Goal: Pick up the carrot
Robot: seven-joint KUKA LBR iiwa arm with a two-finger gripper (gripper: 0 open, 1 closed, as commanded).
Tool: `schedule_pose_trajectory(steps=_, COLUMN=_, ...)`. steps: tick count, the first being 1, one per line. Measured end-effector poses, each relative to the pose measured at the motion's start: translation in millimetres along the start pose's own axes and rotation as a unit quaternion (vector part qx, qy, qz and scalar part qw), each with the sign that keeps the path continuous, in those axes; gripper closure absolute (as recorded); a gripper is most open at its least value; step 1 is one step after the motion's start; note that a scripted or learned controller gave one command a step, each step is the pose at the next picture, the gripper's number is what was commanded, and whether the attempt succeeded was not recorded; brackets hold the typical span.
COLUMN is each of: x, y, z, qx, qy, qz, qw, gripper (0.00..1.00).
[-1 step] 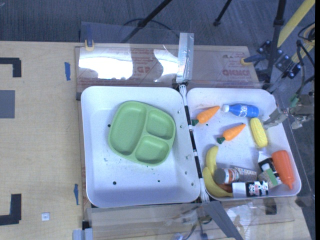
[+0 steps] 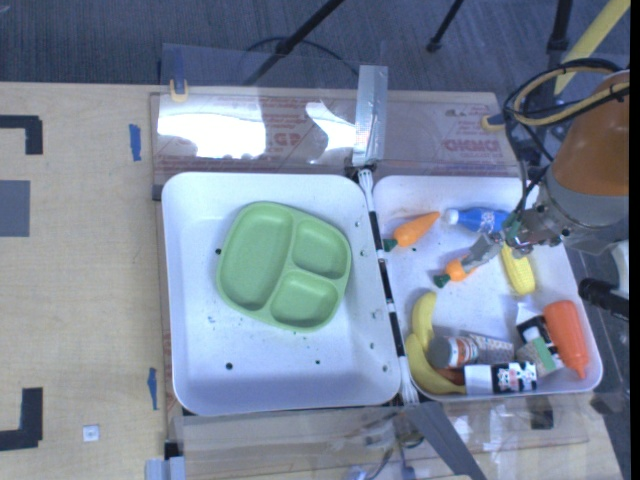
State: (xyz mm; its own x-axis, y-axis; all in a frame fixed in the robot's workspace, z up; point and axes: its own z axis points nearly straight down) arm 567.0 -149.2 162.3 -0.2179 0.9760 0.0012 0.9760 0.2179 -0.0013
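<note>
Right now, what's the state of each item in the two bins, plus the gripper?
Green divided plastic plate: flat in the left bin, compartments bare.
Orange carrot with green top: lying in the right bin near the divider, not gripped.
Small orange piece: lying below the gripper.
Blue-and-white bottle: on its side.
Yellow banana: lying along the divider.
Gripper: low over the right bin, holding nothing visible.

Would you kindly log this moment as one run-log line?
task: carrot pick | gripper low in right bin | carrot lying free near divider | hold: none seen
</note>
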Motion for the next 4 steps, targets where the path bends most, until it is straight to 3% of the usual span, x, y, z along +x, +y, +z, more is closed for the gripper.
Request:
schedule_pose_trajectory(steps=1, x=-21.4, y=-20.6, z=-7.2, qx=0.0, qy=0.0, qz=-0.17, qw=0.9854, gripper=0.0)
schedule_pose_trajectory(steps=2, x=-15.3, y=33.5, z=26.5, qx=-0.003, qy=-0.003, qz=-0.24, qw=0.9709, gripper=0.0)
schedule_pose_trajectory(steps=3, x=37.0, y=18.3, z=54.9, qx=-0.001, qy=-0.001, qz=-0.217, qw=0.9762, gripper=0.0)
schedule_pose_trajectory(steps=4, x=-5.2, y=-16.3, z=75.2, qx=-0.002, qy=-0.002, qz=-0.221, qw=0.9752, gripper=0.0)
